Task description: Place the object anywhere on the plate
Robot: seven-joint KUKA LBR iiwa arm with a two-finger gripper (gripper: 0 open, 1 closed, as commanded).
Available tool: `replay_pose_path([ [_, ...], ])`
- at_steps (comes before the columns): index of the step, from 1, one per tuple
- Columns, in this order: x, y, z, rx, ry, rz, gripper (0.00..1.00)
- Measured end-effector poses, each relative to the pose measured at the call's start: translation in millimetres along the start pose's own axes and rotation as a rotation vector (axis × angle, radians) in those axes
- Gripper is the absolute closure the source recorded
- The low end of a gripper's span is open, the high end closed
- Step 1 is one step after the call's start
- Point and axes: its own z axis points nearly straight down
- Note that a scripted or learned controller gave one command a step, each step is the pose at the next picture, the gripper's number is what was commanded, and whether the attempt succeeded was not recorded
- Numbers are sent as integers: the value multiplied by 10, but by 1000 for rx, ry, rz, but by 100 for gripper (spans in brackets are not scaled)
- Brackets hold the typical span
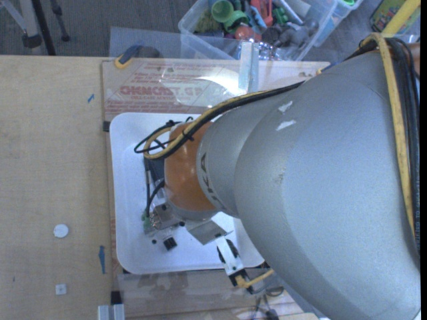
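Arm [313,179] bulk covers most of 1 white bin [127,179]; gripper [160,229] hangs low inside. Grip state, object and plate cannot be told from here. Risk: blind lowering could miss the plate or release early.

The big grey robot arm with its orange wrist band [313,179] hides most of the shallow white bin [127,179] beneath it, together with whatever lies in the covered part. The arm runs off the right and bottom edges. The clear plastic tub of coloured toys [267,12] is cut by the top edge; its contents are too jumbled to name.
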Motion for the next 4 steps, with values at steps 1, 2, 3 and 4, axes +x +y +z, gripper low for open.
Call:
replay_pose_path([
  [1, -663, -262, -823, 17, 1, -191, 100],
  [2, -225, -102, -432, 19, -4, 382, 100],
  [3, -635, -139, 4, 12, 8, -253, 100],
  [4, -1177, -423, 0, 4, 10, -43, 100],
])
